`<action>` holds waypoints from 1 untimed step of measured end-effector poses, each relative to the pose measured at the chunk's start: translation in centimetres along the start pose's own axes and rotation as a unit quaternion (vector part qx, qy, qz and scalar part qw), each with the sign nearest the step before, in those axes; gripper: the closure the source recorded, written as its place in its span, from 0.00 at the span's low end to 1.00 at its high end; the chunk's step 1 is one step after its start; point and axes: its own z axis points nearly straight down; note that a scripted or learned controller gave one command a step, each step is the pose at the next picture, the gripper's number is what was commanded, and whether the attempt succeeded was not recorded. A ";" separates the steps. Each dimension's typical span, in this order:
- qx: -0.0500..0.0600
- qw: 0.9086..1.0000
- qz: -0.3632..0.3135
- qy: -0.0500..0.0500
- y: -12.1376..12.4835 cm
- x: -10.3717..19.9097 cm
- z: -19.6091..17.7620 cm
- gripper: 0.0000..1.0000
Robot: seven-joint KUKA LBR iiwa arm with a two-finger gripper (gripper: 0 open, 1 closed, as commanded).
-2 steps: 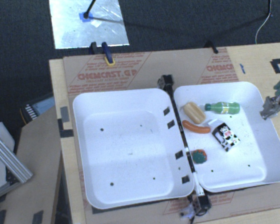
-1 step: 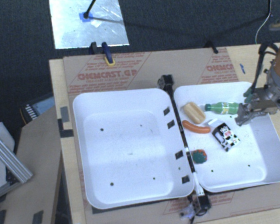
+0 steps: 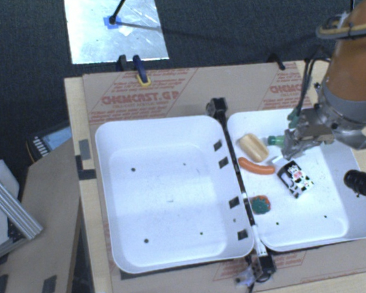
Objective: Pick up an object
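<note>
Nearest, along the front edge of the desk (image 3: 185,280), a black clamp with wires (image 3: 259,270) at the seam between the two bins. Behind it, side by side, the left bin (image 3: 118,183) and the right bin (image 3: 359,221), joined by a dark strip with clips (image 3: 235,169).

In the right bin, near its front left part, a small green and orange round object (image 3: 260,204) close to the dividing strip. Just behind and to its right, a black and white patterned block (image 3: 295,179), tilted, lying on the bin floor. Left of that, an orange sausage-shaped piece (image 3: 257,165), and touching its far side a tan bread-like piece (image 3: 253,146). Further back, a small green item (image 3: 275,140) partly hidden by the arm.

Above the block, the gripper (image 3: 295,149), reaching in from the right under the grey and orange arm (image 3: 352,71). Cannot tell whether fingers are open or closed; nothing seen between them.

Farther back, brown cardboard with red print (image 3: 163,89), a blue and yellow clamp (image 3: 140,72), then a shiny metal sheet (image 3: 115,25) with blue tape
</note>
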 end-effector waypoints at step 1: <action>-0.003 1.000 0.000 0.000 1.6 5.4 -6.5 1.00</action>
